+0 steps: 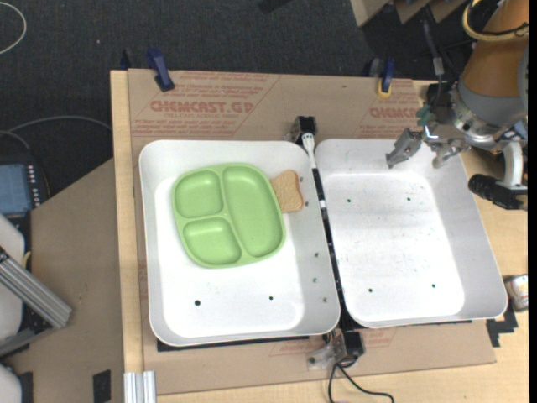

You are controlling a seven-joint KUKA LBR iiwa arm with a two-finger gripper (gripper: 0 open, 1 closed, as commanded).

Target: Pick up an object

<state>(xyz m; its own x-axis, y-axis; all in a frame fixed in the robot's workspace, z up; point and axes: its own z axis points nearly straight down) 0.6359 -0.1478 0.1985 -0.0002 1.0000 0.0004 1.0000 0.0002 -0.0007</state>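
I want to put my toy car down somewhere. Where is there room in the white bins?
The right bin has bare floor below the gripper. In the left bin, the strip below the green plate is bare; its top is crowded by the plate and a tan piece.

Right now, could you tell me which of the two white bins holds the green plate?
The left bin: the green divided plate lies in it, unlike the right bin.

Red print reading "CHEMCAST GP" on the brown board (210, 99), left of top; a similar print at right is unreadable
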